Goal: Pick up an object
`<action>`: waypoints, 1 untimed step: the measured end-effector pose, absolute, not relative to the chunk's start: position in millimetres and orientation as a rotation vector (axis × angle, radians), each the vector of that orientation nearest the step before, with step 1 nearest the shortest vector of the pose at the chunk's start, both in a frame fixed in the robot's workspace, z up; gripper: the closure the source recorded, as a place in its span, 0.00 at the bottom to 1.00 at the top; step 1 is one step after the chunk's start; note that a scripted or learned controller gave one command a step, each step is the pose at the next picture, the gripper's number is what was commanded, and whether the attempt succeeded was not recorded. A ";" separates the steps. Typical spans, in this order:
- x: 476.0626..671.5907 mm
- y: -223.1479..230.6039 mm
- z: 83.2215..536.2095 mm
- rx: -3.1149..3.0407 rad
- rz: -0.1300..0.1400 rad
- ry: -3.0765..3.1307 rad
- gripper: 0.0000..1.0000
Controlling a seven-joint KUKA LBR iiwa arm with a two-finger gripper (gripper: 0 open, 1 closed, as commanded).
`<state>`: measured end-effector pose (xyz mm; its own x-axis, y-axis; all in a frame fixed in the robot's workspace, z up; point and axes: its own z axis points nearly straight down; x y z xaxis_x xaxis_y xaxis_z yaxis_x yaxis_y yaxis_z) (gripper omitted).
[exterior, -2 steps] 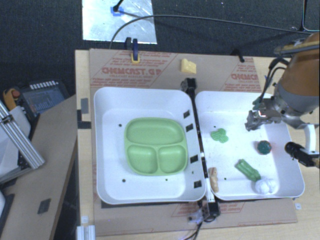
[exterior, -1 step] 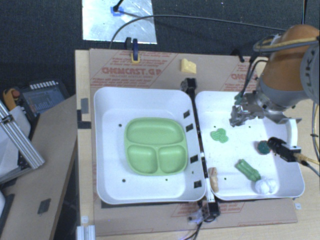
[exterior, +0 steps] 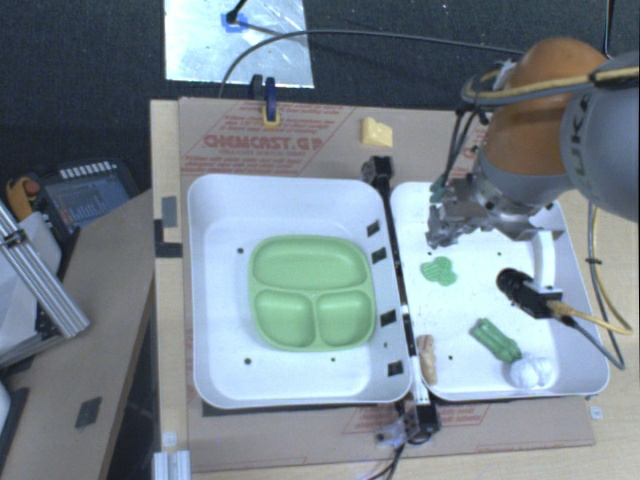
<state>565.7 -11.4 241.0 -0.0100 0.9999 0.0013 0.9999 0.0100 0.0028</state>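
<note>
The gripper (exterior: 440, 236) hangs low over the far left part of the right shallow white bin (exterior: 575, 353), near the divider, and whether it is parted or closed I cannot tell; nothing shows held in it. Just beside its tip lies a small flat green lobed piece (exterior: 437, 271), with bare floor around it. Well apart, near the front rim, lie a green oblong block (exterior: 496, 340), a white crumpled ball (exterior: 530, 372) and a tan stubby cylinder (exterior: 427, 358), while the left white bin (exterior: 215, 268) holds a pale green divided plastic plate (exterior: 310, 291).

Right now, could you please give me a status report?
End effector over right bin. Small green piece just below it in view, on bin floor. Green block and white ball lie apart.
</note>
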 end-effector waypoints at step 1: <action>568.3 42.8 226.8 2.212 0.003 2.233 1.00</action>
